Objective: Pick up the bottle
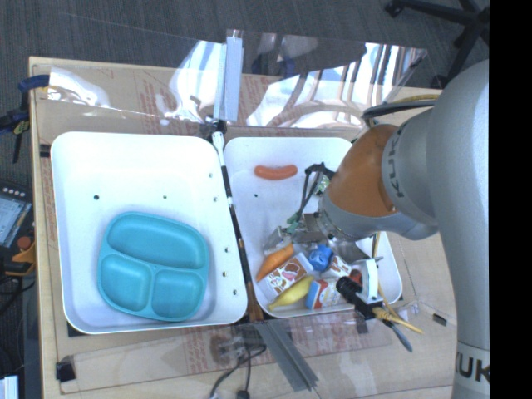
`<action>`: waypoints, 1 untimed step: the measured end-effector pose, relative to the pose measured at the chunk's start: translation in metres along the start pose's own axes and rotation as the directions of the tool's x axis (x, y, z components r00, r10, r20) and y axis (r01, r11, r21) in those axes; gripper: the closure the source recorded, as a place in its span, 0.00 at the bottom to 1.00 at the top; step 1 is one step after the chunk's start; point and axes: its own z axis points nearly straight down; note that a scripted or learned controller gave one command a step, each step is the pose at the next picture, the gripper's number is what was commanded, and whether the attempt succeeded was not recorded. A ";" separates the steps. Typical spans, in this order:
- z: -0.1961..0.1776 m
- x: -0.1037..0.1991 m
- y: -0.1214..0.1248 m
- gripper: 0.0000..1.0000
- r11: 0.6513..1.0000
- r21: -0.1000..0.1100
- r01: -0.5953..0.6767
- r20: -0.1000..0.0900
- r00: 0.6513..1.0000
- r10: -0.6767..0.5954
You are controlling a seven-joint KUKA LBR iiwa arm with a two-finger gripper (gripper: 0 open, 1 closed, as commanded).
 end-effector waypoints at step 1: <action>-0.003 0.052 -0.037 0.00 1.000 -0.016 -0.025 0.018 1.000 0.025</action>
